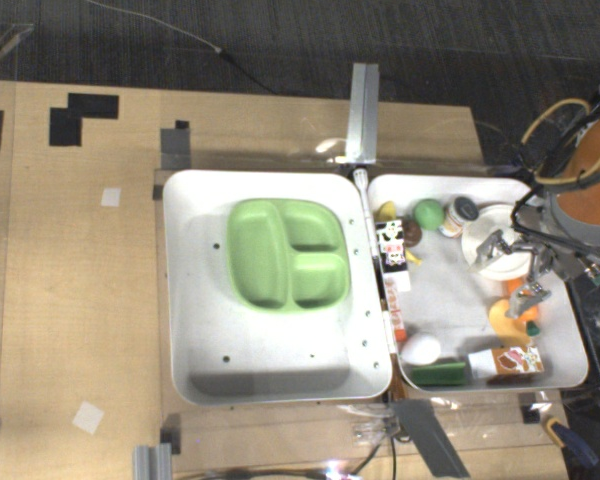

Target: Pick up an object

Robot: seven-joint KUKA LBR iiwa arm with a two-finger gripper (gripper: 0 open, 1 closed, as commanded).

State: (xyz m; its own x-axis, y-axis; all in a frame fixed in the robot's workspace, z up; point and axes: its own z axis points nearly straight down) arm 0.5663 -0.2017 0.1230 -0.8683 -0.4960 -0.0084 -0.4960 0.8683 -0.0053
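Observation:
The right bin [450, 303] holds several small objects. Along its back lie a green ball [428, 213], a grey-capped jar [465, 210] and a white round cup [483, 240]. A black-and-white box [390, 243] and a long red-and-white box [393, 306] lie along its left wall. Near the front are a white egg-shaped thing [420, 349], a dark green cylinder [440, 373], a brown carton [516, 362] and an orange-yellow piece [508, 318]. My gripper [508, 258] hangs over the bin's right part, just beside the white cup and above the orange-yellow piece. Nothing shows clearly in its grasp.
The left bin [205, 358] holds a light green divided tray [285, 253]. A metal post [364, 108] stands behind the divider between the bins. Cables loop by the arm [585, 203] at the right. Wooden bench surface [70, 298] spreads to the left.

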